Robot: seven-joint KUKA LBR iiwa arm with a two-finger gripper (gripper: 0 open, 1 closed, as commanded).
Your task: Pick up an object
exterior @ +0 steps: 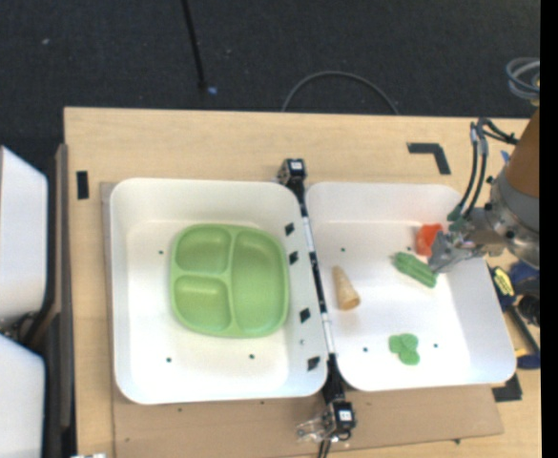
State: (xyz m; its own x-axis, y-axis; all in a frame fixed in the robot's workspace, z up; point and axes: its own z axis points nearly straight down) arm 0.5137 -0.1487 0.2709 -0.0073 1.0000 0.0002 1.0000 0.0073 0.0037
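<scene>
Gripper low in right bin, toward 2 o'clock of it, touching or just over the long green piece. Orange piece just beside, at 12 o'clock of the green one. Fingers: cannot tell if spread or closed, too blurred and dark. Nothing seen held.

Likely target the long green piece: looks like small plastic toy food, light, stiff, smooth, probably a bit slippery. Lies slanted, so best pinched across the narrow middle, not end to end. Orange piece crowds one end, risk of nudging it.

Also in right bin: tan cone at 9 o'clock, round green lump at 6 o'clock. Green divided plate in left bin. Both bins on table.
</scene>
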